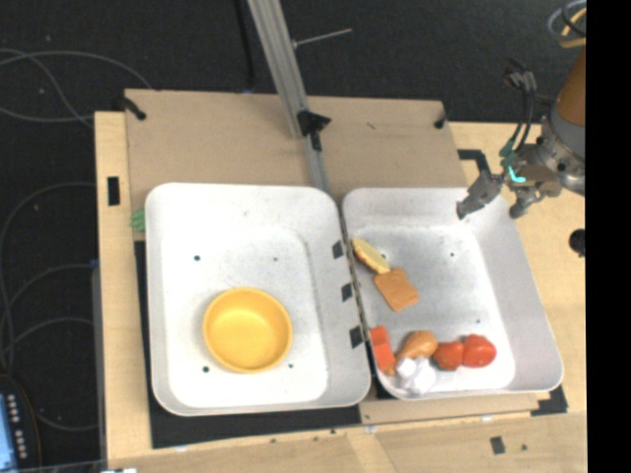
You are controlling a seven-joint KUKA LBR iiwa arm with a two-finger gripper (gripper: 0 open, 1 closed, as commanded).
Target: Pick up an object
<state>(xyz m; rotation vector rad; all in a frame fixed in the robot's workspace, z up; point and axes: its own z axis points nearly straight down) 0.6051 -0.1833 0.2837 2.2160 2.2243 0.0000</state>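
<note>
on bench (pixel 246 146): two white bins (pixel 246 235), dark floor (pixel 118 28) around.

Light brown wooden bench (pixel 414 126) carrying two shallow white plastic bins side by side. Left bin (pixel 246 215) toward the bench's left edge; right bin (pixel 513 294) toward its right edge; inner rims touching along the middle. Black mat (pixel 148 407) showing under the left bin's front corner. Grey metal pole (pixel 281 47) rising at a slant from the bench's rear edge, behind the seam between the bins. Thin pale cables (pixel 39 67) looped on the dark floor beyond the bench's left edge.
</note>
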